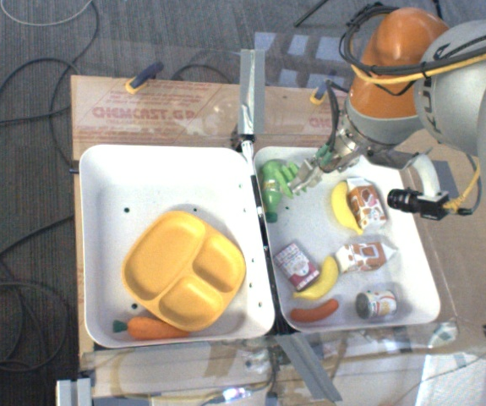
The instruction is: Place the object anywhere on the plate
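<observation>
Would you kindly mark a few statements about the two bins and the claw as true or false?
1. The yellow plate lies in the left bin. True.
2. The carrot rests on the plate. False: it lies on the bin floor beside the plate's near edge.
3. The claw is over the right bin, beside the green toy. True.
4. The small can is in the left bin. False: it is in the right bin's near corner.
5. The red sausage lies by a banana. True.
</observation>
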Controlling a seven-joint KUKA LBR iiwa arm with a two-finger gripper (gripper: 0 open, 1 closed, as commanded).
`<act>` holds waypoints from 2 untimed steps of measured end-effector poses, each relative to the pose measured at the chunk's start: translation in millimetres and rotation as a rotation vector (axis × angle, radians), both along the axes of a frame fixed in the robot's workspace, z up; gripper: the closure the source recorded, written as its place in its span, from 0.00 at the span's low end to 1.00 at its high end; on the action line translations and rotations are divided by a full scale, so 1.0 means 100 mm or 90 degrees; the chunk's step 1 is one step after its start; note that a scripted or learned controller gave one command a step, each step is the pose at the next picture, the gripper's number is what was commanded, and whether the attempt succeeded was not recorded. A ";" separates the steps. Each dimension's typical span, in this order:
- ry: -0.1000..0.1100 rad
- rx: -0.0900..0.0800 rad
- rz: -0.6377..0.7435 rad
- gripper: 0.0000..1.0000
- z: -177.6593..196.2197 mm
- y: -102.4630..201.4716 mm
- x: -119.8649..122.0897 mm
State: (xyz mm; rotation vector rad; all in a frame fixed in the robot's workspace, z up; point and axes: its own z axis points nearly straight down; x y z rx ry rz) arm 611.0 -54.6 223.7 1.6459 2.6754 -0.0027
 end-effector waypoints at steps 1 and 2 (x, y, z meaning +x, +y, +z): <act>-0.001 0.000 0.084 1.00 -0.39 0.50 -0.37; 0.001 0.002 0.347 1.00 -0.33 1.38 -0.79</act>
